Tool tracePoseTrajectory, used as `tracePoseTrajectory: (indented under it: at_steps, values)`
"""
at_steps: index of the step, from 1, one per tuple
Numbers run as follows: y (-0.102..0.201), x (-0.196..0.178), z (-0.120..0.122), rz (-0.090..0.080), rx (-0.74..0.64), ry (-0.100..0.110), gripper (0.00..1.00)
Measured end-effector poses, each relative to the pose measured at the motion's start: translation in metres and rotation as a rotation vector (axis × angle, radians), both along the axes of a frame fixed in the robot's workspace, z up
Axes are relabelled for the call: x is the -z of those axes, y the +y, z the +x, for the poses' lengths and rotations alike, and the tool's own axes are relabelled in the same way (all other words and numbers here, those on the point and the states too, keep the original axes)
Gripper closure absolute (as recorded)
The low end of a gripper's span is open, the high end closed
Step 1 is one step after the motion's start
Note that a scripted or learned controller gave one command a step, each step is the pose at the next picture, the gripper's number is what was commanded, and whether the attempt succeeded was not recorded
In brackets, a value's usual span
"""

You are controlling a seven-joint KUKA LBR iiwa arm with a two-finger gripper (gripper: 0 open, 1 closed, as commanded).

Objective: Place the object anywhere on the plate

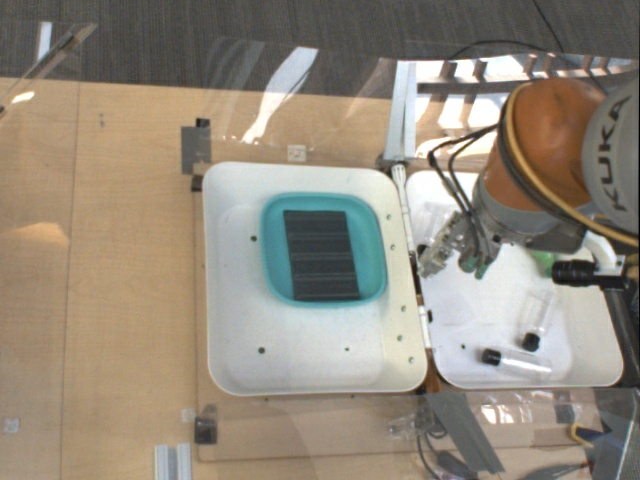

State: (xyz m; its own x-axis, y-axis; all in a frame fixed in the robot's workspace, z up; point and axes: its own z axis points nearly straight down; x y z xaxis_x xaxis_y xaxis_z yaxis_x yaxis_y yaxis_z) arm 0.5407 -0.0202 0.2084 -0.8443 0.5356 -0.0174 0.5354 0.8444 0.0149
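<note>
A teal square plate (323,250) with a dark ribbed centre lies in the left white bin (300,368). In the right white bin (580,368) lie two clear tubes with black caps: one (517,362) near the front edge, the other (538,320) just behind it, tilted. A green object (543,261) peeks out from under the arm. My gripper (456,251) hangs over the left part of the right bin, close to the wall between the bins. It stands apart from both tubes, behind and to their left. The arm hides the bin's back.
The dividing walls (415,288) of the two bins run just left of the gripper. Black cables (460,153) loop off the orange wrist band (550,138). A metal frame (400,108) stands behind the bins. Bare wooden bench (100,268) spreads to the left.
</note>
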Motion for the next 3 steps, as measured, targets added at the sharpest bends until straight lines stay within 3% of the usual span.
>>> tracePoseTrajectory:
  at_steps: [1, 2, 3]
  values:
    - [0.0, 0.0, 0.0, 0.0, 0.0, 0.0, 0.0]
    - [0.022, 0.023, 0.024, -0.005, -0.202, 0.014, 0.0]
    - [-0.051, 0.023, 0.012, -0.007, -0.229, 0.014, 0.0]
